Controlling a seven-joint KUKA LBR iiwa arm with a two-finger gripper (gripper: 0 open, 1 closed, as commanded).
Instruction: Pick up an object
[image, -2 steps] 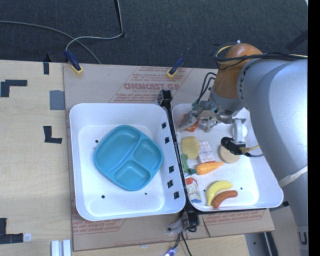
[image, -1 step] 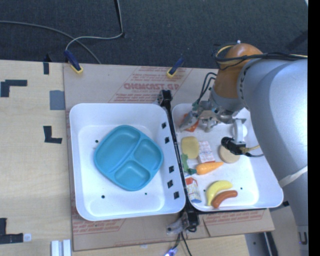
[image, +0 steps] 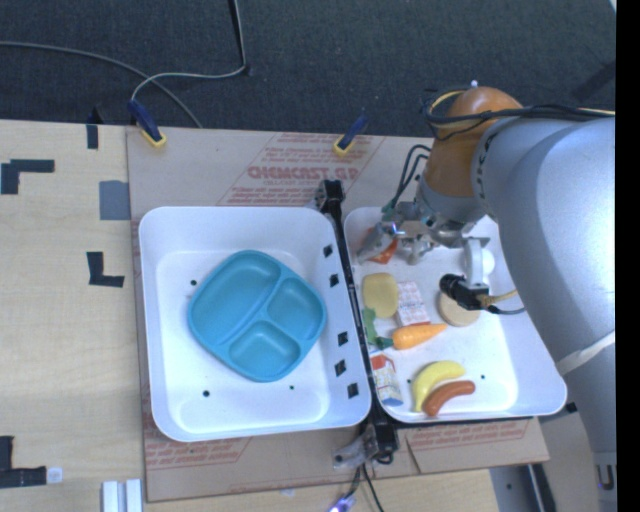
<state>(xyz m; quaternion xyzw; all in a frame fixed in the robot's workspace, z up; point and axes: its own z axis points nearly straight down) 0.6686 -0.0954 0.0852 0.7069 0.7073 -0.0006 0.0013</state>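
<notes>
1. Worktop (image: 60, 300): pale wood w/ black tape marks at left; brown cardboard sheet (image: 240, 170) w/ red print under both bins, clipped at far edge by two yellow-and-blue clamps (image: 148, 124).

2. Left shallow white plastic bin (image: 160, 400): holds one light-blue plastic divided plate (image: 257, 314), three compartments, lying flat approx. mid-bin.

3. Right shallow white plastic bin (image: 525, 385): holds the pickable items, clustered along its left & near parts.
 - pale yellow rounded soft item (image: 380, 293), near the divider wall
 - small white packet w/ pink print (image: 411, 297), just right of it
 - orange toy carrot (image: 418, 336), lying across, green end to the left
 - round beige item (image: 458, 312), right of carrot, partly under a black fitting on the arm
 - yellow toy banana (image: 436, 377), near end of bin
 - brown-red toy sausage (image: 447, 395), touching banana's near side
 - small white tube w/ red label (image: 386, 380), against the divider wall

4. Grey arm w/ orange band (image: 470, 140): enters from right, large grey link covers right side of view.

5. Metal two-finger tool (image: 397, 240): low at far-left corner of right bin, far of the yellow item. Small red-orange bit (image: 384, 250) seen at its tip; can't tell if gripped. How far tool is parted: cannot tell, too cluttered.
</notes>
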